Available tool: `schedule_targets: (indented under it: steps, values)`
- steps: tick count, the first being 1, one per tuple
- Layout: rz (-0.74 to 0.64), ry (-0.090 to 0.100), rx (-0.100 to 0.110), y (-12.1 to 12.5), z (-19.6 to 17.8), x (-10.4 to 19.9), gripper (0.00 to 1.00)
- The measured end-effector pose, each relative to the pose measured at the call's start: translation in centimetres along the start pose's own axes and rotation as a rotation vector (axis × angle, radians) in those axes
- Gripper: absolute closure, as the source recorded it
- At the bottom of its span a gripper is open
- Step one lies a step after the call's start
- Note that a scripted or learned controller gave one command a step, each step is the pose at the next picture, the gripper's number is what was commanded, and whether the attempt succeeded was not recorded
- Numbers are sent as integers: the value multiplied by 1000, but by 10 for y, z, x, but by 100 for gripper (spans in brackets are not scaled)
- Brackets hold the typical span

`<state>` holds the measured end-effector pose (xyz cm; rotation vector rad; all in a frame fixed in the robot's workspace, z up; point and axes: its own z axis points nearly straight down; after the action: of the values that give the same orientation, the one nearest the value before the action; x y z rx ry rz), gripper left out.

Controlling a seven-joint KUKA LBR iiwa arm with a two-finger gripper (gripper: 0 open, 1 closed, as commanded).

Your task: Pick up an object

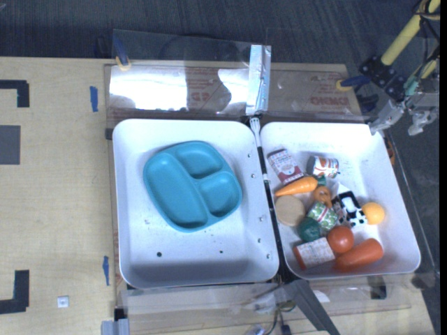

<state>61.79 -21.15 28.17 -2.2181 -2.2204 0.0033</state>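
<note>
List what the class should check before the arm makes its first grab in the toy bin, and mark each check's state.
1. Toys lie in the right shallow white bin: ok.
2. Orange plastic carrot lies on top, unobstructed: ok.
3. Yellow round ball has free space at its right: ok.
4. Blue sectioned plastic tray sits apart in the left bin: ok.
5. Claw over the bin: not ok, outside its corner.
6. Claw opening: cannot tell.

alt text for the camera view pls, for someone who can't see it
Two shallow white bins sit side by side on a bench: the left bin holds a blue divided plate, and the right bin holds a cluster of small toy foods, including a carrot and a tomato.
</note>
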Motion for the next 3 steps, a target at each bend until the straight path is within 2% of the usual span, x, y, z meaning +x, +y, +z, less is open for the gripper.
schedule_targets:
  steps: [1, 2, 3]
  values:
    - [-63, -2, -6, -26, 179, 14, 0]
    - [272, 6, -42, -122, 187, 20, 0]
    - [286, 6, -9, -52, 196, 24, 0]
